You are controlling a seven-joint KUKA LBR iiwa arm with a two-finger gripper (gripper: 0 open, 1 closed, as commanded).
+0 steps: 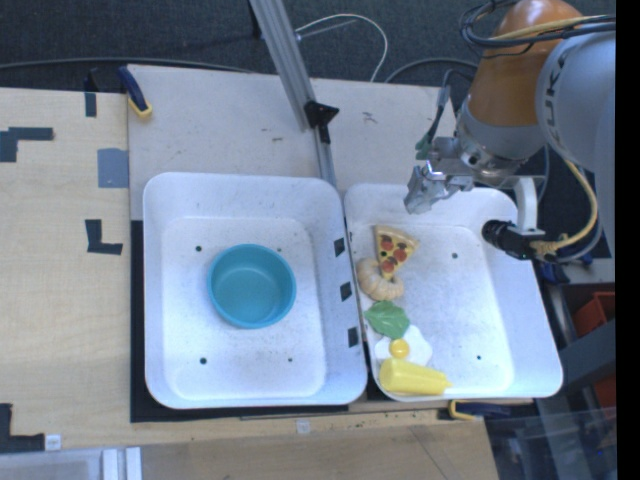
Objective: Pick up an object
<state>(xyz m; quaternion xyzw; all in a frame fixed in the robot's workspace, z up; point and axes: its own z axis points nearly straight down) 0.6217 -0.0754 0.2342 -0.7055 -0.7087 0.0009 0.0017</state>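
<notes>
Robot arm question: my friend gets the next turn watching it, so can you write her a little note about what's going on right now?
Pincer: up over the far edge of the right bin, nothing seen in it; can't tell if open or shut.
Right bin, along its left side: pizza slice, tan pastry, green leaf, fried egg, yellow piece.
Left bin: blue bowl.
Done: nothing picked up yet.
Left: go down, grab one toy, lift it. The pizza slice lies closest.

Two white bins [160, 268] sit side by side on the bench [60, 268] — a grey pole [285, 48] slants down from the far side.
</notes>
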